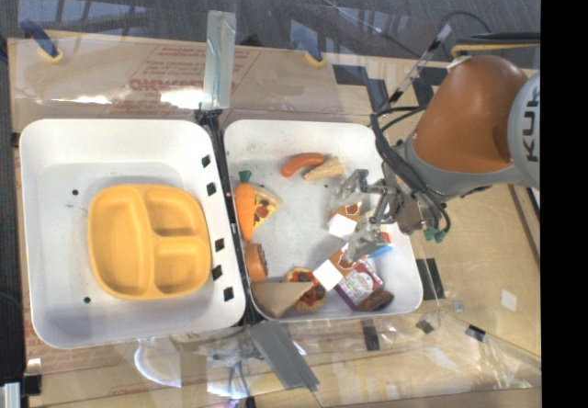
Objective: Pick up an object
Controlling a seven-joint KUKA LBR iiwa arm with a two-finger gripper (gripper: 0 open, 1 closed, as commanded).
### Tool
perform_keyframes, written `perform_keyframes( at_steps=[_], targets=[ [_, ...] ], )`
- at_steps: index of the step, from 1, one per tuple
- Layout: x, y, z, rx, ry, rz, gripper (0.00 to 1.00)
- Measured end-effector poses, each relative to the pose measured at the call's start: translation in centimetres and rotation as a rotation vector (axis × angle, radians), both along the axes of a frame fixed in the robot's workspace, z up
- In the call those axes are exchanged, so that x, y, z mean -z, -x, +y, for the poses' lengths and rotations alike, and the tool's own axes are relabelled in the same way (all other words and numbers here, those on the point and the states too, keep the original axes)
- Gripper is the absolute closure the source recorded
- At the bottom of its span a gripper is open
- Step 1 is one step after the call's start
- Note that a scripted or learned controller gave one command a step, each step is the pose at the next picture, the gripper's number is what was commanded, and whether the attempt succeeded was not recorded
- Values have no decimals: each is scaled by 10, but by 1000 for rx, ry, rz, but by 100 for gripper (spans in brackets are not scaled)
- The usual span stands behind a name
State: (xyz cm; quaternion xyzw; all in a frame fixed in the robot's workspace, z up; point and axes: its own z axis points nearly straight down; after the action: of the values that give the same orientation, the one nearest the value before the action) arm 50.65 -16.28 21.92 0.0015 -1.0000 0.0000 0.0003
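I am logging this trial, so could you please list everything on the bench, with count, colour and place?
bins: 2, white, side by side on the bench
tray: 1, yellow, three compartments, in the left bin
carrot: 1, orange, right bin, by its left wall
pizza slice: 1, yellow and red, beside the carrot
sausage: 1, orange-red, right bin, far side
bread piece: 1, tan, touching the sausage
mixed toy food: several, brown, white, purple, right bin's near side
arm: 1, grey with orange band, from the right
gripper: 1, metallic, over the right bin
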Motion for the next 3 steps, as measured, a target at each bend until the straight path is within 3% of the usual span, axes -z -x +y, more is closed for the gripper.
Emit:
perform_keyframes(
  at_steps=[1, 2, 3],
  targets=[
    [112, 14, -18, 200, 0, -3, 0],
    [126, -43, -22, 205, 1, -4, 0],
    [123, -2, 4, 404, 0, -16, 0]
  ],
)
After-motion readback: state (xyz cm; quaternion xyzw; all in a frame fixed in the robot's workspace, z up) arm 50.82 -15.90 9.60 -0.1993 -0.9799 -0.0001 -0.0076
